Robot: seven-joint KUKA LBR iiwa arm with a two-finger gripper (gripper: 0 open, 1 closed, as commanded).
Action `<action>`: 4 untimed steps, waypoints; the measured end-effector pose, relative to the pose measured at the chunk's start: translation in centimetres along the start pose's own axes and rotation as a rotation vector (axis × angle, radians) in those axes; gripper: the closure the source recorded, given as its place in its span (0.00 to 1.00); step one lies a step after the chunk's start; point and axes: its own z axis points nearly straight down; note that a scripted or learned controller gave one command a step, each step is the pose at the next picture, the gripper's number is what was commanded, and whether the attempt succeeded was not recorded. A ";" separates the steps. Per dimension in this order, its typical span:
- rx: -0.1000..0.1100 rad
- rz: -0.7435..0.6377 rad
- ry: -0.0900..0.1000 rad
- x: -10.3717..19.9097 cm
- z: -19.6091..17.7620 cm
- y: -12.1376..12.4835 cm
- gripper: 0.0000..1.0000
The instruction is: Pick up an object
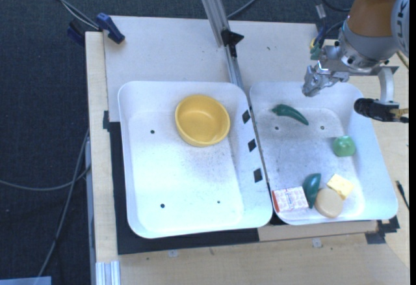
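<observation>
My gripper (314,86) hangs over the back edge of the right bin (364,215), with nothing seen between its fingers. A dark green pepper-shaped piece (290,113) lies just below and left of it. A light green ball (344,146) rests near the bin's right side. At the front of the bin sit a red and white packet (290,199), a teal piece (312,183), a yellow block (340,185) and a tan round piece (329,203). A yellow bowl (202,120) stands upright at the back of the left bin (149,212).
A slanted metal rail (214,4) comes down from the top to the divide between the bins. A blue clamp (109,27) grips the bench's back left corner. Cables run across the dark floor at left and top.
</observation>
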 end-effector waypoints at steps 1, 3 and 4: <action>0.004 -0.001 0.000 0.0 -2.3 0.2 1.00; 0.023 -0.005 0.006 11.6 -2.4 -2.0 1.00; 0.025 -0.004 0.005 17.0 -3.0 -3.4 1.00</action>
